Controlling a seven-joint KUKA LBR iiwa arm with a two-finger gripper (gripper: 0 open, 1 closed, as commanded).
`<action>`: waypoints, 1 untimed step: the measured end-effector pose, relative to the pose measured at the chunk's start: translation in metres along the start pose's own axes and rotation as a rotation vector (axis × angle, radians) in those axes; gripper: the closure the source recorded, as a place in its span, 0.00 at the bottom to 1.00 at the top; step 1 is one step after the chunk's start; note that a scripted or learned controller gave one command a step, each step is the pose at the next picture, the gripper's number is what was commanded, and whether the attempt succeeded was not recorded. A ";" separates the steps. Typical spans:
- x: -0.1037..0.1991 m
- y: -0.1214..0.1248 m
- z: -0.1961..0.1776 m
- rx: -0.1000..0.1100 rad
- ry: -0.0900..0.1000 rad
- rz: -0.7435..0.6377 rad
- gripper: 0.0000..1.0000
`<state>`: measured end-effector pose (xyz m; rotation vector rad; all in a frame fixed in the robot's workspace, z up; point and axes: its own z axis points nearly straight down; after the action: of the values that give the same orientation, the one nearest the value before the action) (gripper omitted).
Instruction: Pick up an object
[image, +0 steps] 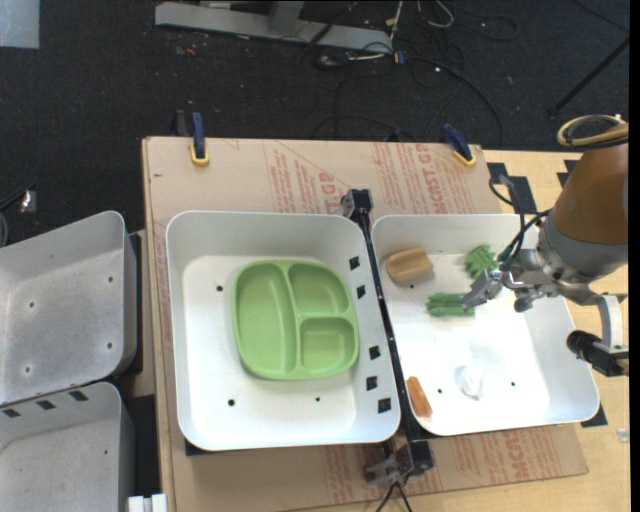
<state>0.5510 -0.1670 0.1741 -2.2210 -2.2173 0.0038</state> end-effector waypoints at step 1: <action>0.001 0.005 0.045 0.000 0.000 -0.001 0.00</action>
<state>0.5560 -0.1657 0.1294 -2.2200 -2.2184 0.0032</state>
